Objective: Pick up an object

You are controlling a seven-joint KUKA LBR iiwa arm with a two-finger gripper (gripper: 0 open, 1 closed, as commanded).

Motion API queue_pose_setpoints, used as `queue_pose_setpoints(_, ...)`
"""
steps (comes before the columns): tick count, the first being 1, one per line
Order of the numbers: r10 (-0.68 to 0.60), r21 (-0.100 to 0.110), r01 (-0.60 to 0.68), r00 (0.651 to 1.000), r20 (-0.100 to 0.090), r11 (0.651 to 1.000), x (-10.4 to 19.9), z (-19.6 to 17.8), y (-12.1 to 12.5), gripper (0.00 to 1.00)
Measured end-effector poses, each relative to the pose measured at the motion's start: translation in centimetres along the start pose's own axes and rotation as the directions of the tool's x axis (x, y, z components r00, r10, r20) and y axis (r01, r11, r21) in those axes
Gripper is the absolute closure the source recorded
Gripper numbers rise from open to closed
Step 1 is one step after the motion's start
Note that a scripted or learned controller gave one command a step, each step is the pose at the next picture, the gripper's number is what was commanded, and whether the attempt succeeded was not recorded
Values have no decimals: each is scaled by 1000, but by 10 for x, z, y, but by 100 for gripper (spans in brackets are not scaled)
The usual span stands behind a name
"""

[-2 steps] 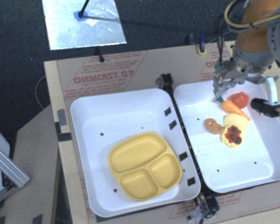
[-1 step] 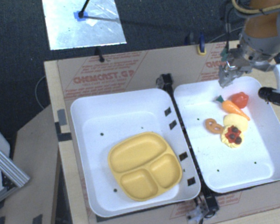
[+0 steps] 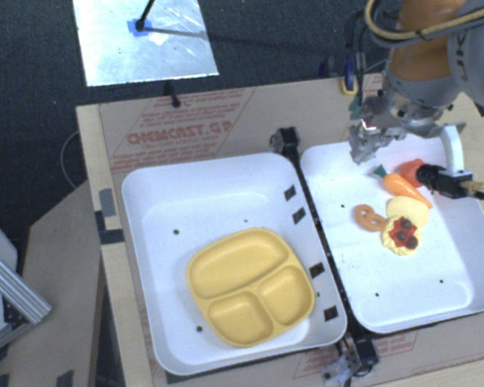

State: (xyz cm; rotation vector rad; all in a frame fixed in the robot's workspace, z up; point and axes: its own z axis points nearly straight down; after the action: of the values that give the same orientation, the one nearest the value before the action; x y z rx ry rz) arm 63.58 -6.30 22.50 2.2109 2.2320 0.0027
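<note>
In the right bin (image 3: 473, 289), at one o'clock: carrot (image 3: 402, 187), pretzel (image 3: 370, 217) and pizza (image 3: 404, 231) clustered. Gripper (image 3: 367, 148) hovering just beyond at eleven, opening impossible to tell. Probably light, stiff, slick plastic toys; best pinched across the carrot's middle.

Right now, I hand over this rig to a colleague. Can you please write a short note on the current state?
Gripper: above the right bin's far end, nothing seen held.
Right bin: carrot, pretzel and a yellow piece with red topping, grouped together.
Left bin: yellow divided tray.
Done: nothing picked yet.
Left: grasp and lift one object; the carrot lies nearest.
</note>
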Motion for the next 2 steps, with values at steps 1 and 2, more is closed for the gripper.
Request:
queue_pose_setpoints(1,-1,1,1,1000,-1,1000,52,-7,-16,100)
queue_pose_setpoints(2,2,2,-2,1000,0,1000,90,-13,-44,100)
